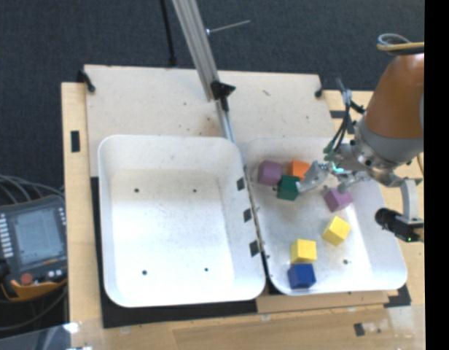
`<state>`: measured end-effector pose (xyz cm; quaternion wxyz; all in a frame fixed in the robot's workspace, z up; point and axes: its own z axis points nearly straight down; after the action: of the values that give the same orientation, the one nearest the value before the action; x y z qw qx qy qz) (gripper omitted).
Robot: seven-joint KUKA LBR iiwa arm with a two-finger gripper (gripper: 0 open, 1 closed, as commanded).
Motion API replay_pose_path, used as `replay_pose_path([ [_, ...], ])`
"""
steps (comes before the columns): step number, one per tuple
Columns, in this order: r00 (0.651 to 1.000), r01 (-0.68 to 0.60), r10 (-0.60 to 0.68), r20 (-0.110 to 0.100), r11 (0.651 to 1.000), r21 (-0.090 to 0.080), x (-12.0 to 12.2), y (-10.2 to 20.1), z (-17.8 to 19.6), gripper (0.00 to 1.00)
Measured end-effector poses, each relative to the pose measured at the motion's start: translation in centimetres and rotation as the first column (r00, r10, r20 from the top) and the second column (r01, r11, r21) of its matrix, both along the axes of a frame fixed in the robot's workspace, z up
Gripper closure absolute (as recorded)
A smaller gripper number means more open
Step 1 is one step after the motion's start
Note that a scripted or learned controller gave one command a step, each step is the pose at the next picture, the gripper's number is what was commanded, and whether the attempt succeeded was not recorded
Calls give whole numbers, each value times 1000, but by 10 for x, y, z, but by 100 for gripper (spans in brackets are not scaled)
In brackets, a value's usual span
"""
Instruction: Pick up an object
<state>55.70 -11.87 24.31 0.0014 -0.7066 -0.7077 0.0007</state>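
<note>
though its finger state unclear, hand [306, 184] beside green cube [287, 189], well inside right bin [385, 268] rim

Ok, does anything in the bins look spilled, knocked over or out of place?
Nothing stands out. All the small cubes sit inside the right white bin: two purple, an orange, a green, two yellow and a blue. The gripper is beside the green cube.

A teach pendant [31, 240] lay left of the tabletop [75, 195]. A slanted aluminium rail [195, 39] crossed a pale board [151, 100] behind the bins.
</note>
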Motion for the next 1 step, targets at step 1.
replay_pose_path([
  [1,1000,1,-1,5,1000,-1,1,0,2,0],
])
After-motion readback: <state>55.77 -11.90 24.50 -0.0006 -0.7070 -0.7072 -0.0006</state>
